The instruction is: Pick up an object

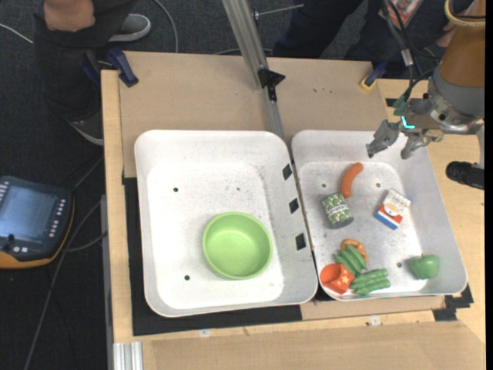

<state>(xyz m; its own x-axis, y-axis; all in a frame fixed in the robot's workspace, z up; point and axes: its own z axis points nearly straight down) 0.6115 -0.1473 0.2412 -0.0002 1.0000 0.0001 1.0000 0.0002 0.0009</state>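
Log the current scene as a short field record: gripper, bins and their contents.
gripper: open, above the right bin's far rim, nothing between its fingers
left bin: green bowl
right bin: orange sausage, green can, small white carton, green pepper, pile of toy vegetables at the near edge
nearest object to gripper: orange sausage
task status: no object picked up yet

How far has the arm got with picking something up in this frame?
Nothing looks picked yet. The gripper hangs open with nothing between its fingers above the right bin's far edge. The orange sausage, green can, small carton and vegetables all lie in that bin. Descending, closing and lifting remain.
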